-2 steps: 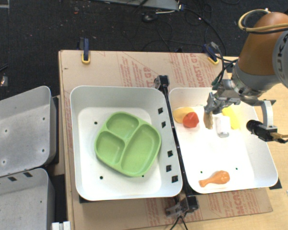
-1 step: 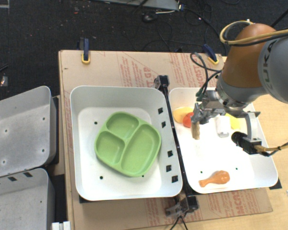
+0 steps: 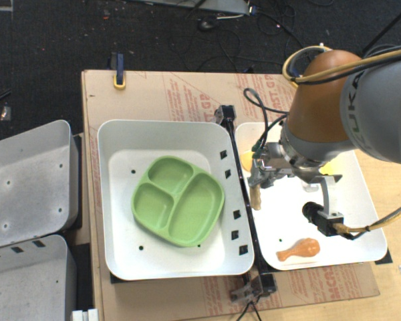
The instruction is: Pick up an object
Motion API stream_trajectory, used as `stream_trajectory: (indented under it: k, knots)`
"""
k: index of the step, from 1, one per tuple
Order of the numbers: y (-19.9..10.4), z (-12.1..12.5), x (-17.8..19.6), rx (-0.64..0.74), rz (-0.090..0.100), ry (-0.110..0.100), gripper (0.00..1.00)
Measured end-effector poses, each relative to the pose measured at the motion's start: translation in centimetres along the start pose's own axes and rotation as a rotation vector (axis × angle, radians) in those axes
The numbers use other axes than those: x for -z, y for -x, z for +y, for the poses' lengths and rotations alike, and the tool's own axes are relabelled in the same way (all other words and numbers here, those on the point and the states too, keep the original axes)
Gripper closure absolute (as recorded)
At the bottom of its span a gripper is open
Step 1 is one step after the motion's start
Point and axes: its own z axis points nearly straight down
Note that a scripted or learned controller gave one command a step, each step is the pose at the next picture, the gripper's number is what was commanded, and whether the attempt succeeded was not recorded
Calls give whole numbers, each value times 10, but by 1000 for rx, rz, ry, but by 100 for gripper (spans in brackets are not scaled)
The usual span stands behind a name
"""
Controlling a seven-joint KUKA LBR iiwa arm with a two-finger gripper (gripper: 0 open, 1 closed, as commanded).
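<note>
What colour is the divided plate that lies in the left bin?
The divided plate is light green, seen clearly in the camera view, against the white left bin.

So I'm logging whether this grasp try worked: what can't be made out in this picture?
- The hand: in the camera view it hangs by the right bin's left wall under the arm's wrist, too small and shadowed to tell what, if anything, it holds.
- A yellow object: mostly covered by the wrist; its shape is unclear.
- The right bin's upper part: hidden behind the arm.
</note>
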Motion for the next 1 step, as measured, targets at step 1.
stream_trajectory:
  k: [1]
  knots:
    - [-46,-19,-5,1,0,1,100]
